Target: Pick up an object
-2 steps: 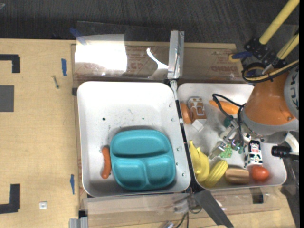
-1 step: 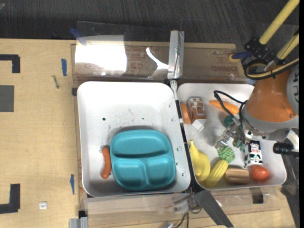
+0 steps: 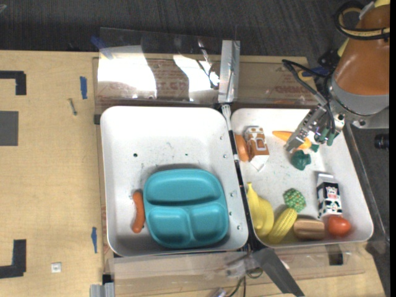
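My gripper hangs low over the upper part of the right bin, under the arm's orange band. Its tip is right by an orange carrot-like toy and just above a small teal toy. Part of the orange toy is hidden under the gripper. I see nothing clearly lifted off the bin floor. To the left lies an orange and white toy box.
Lower in the right bin lie a milk carton, broccoli, banana, corn, a bun and a tomato. The left bin holds a teal divided plate and an orange sausage.
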Robot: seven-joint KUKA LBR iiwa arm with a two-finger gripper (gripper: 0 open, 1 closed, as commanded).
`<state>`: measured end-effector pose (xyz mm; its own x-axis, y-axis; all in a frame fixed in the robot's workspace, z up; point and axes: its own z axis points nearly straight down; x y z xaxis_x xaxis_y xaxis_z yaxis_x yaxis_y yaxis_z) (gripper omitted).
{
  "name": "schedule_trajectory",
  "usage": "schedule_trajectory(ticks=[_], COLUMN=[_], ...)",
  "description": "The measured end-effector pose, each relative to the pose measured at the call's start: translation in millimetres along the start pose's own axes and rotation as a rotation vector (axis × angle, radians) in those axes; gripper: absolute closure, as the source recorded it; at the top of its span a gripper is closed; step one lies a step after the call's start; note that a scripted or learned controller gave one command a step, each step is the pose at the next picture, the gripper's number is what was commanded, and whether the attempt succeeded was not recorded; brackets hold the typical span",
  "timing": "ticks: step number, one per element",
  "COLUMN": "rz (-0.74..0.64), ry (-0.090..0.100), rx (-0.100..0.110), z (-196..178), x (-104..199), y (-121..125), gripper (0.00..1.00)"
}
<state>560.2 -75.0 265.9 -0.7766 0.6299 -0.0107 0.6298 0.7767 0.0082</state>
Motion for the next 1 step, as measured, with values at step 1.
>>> schedule_trajectory(ticks=[1], rz=[-0.136], ry=[0.004], rx=[0.003], z=[-9.0], x=[-25.7], y=[46.2], gripper=[1.0])
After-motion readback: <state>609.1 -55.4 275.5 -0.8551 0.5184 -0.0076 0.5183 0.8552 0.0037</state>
